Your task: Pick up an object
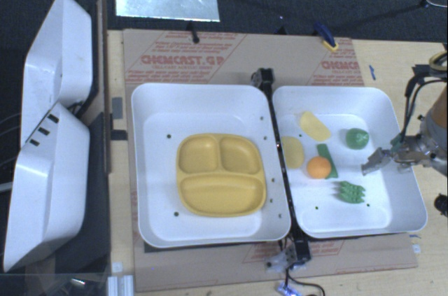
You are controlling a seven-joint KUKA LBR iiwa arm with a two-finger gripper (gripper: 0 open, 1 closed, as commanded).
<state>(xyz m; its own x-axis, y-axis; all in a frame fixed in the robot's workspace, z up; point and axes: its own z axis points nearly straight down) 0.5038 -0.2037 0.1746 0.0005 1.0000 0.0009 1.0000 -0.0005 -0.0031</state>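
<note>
The right bin (402, 207) holds several small toy foods. An orange ball (318, 167) lies near the middle, with a thin green stick (327, 159) just beside it. At the bin's left are a pale yellow piece (314, 126) and a second yellow piece (292, 152). A round green item (356, 138) sits to the right, and a leafy green item (351, 192) lies toward the front. My gripper (372, 162) hangs over the right side of this bin, between the round green item and the leafy one, with nothing seen in it.
The left bin (150, 217) bears a yellow divided plate (221, 173). A black clamp (264, 77) joins the bins at the back. White casings (49, 141) stand off the bench at left. Cables run across the dark floor behind.
</note>
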